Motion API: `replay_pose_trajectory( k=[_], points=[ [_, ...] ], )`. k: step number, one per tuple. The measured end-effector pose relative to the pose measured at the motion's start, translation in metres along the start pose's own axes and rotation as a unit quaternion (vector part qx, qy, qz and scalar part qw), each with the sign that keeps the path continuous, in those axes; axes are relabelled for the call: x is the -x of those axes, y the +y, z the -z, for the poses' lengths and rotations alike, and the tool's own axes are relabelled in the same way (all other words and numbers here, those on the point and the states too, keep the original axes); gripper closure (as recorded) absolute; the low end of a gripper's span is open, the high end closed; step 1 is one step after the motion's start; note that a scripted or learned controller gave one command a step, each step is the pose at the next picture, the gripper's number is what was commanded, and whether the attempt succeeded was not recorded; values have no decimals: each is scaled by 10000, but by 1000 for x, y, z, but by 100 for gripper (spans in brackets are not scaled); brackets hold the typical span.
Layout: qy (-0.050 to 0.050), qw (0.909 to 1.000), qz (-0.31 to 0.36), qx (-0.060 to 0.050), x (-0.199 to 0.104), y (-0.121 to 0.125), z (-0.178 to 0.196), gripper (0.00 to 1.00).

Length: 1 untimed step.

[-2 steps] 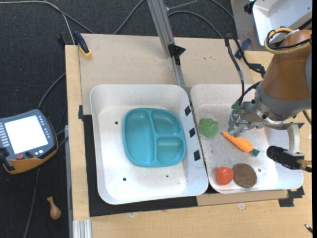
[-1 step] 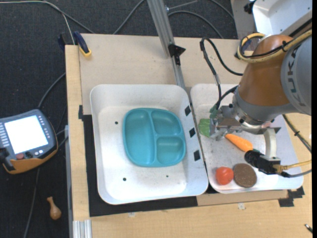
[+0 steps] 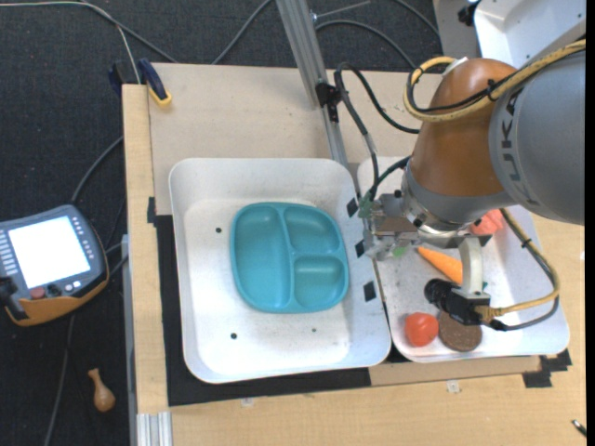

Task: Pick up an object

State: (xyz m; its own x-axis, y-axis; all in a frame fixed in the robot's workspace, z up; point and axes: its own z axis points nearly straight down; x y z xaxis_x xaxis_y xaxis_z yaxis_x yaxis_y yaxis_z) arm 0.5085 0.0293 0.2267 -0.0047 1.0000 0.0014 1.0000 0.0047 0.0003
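End effector (image 3: 383, 240): low over the right bin (image 3: 556, 346), on the side next to the wall it shares with the left bin (image 3: 186, 186). Apart or clamped: can't tell, the wrist covers it. Nothing visibly held.
Targets: orange carrot (image 3: 442, 261) just beside the end effector, partly under the wrist. Red tomato (image 3: 420, 328) and brown disc (image 3: 461, 335) sit touching each other at the front of the right bin. Another red-orange piece (image 3: 490, 221) peeks out from under the arm. Teal divided plate (image 3: 288, 254) lies alone in the left bin.
Risk 1: a descent from here hits the bin wall rather than an object, since the tool sits very close to the divider.
Risk 2: the carrot is tapered and lies at a slant, so an off-centre pinch would likely squirt it out.
Risk 3: the tomato looks free to roll, and a nudge would shove it into the disc or the corner.
Risk 4: the plate is probably too wide and flat to grab.
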Motion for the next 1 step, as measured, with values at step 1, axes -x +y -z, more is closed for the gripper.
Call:
replay_pose_trajectory(
  k=[1],
  points=[
    [3, 10000, 7, -3, -63, -4, 0, 100]
  ],
)
